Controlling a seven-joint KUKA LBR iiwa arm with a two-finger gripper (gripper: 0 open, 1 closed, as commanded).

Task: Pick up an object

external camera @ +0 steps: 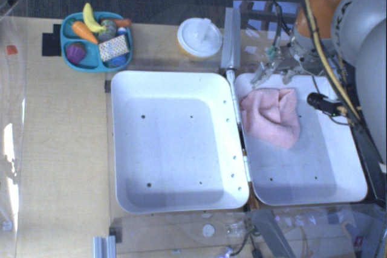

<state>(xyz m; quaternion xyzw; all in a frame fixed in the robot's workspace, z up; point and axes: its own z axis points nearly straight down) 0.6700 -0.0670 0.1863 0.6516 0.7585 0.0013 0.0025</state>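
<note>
I see the gripper [273,71] with its fingers spread open and holding nothing, hanging above the far edge of the right bin [338,187], while the pink cloth [273,116] lies crumpled in that bin just below it.

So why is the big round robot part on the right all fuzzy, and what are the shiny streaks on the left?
In the camera view, the arm sits close to the lens, so it blurs, while the pink cloth and the toy tray look sharp; the pale streaks at the left are light glinting off a clear panel; soft grey shadows lie inside the left bin.
</note>
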